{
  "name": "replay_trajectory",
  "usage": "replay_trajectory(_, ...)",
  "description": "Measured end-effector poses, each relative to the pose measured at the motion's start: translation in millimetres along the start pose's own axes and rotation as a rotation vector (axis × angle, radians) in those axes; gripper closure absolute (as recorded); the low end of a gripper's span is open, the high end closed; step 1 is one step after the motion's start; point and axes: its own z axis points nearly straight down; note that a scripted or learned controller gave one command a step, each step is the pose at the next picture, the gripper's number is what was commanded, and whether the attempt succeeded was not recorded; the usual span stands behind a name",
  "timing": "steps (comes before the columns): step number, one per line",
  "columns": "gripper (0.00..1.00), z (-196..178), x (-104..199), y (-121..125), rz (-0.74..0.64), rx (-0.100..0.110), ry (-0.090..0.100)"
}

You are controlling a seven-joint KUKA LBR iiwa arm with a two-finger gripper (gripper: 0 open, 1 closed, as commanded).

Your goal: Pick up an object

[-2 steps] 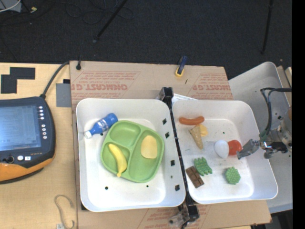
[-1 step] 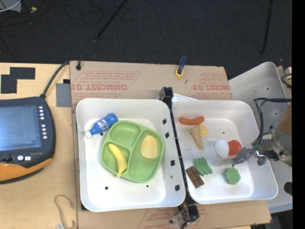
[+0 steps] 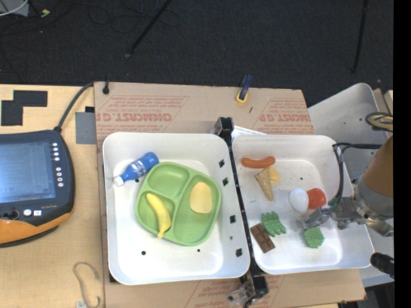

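In the right bin (image 3: 289, 262) lie an orange sausage (image 3: 258, 162), a tan and yellow wedge (image 3: 266, 181), a white egg (image 3: 298, 199) touching a red piece (image 3: 316, 197), two green leafy pieces (image 3: 273, 224) (image 3: 313, 237) and a brown bar (image 3: 262, 237). My gripper (image 3: 317, 217) reaches in from the right, low over the bin's right side. Its tip is just below the egg and red piece and above the right green piece. Nothing shows held in it.
The left bin (image 3: 122, 249) holds a green divided plate (image 3: 178, 233) with a banana (image 3: 158, 213) and a pale yellow piece (image 3: 201, 197), plus a blue bottle (image 3: 137, 168). A tablet (image 3: 32, 178) sits on the bench at the left. A black divider (image 3: 234, 197) separates the bins.
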Motion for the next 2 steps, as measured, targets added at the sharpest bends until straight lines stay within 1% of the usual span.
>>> replay_trajectory(1,0.0,41,2,1,0.0,-0.004,-0.002)
replay_trajectory(2,1.0,28,0,1,0.005,-0.006,-0.002)
